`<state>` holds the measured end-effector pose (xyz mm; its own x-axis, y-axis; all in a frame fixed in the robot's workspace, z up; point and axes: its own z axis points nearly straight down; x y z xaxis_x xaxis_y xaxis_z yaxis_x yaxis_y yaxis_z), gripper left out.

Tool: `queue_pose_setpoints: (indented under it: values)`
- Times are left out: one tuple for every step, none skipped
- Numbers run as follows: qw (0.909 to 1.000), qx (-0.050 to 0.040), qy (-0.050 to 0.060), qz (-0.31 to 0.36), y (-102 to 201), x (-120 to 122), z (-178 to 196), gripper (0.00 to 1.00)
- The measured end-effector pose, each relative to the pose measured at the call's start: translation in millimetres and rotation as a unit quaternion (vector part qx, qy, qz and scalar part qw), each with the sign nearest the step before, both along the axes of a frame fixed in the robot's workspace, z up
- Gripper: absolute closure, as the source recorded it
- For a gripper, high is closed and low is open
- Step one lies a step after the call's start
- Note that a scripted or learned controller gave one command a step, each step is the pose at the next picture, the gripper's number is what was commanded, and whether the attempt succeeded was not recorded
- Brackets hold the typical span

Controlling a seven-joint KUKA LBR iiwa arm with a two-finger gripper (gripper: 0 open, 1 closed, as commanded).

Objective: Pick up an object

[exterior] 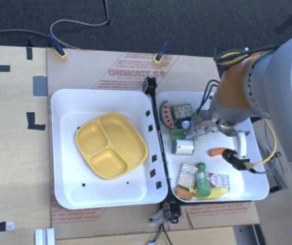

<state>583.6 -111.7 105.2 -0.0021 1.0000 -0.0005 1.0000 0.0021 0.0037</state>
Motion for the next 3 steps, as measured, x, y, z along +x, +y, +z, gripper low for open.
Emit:
queue_pose_setpoints:
  values:
    - [1.0, 0.0, 0.0, 0.0, 0.0, 0.0, -0.1, 0.0]
    - [1.0, 0.001, 0.001, 0.001, 1.2, -0.1, 9.0, 1.0]
    - [1.0, 0.0009, 0.001, 0.001, 1.2, -0.2, 8.9, 0.0]
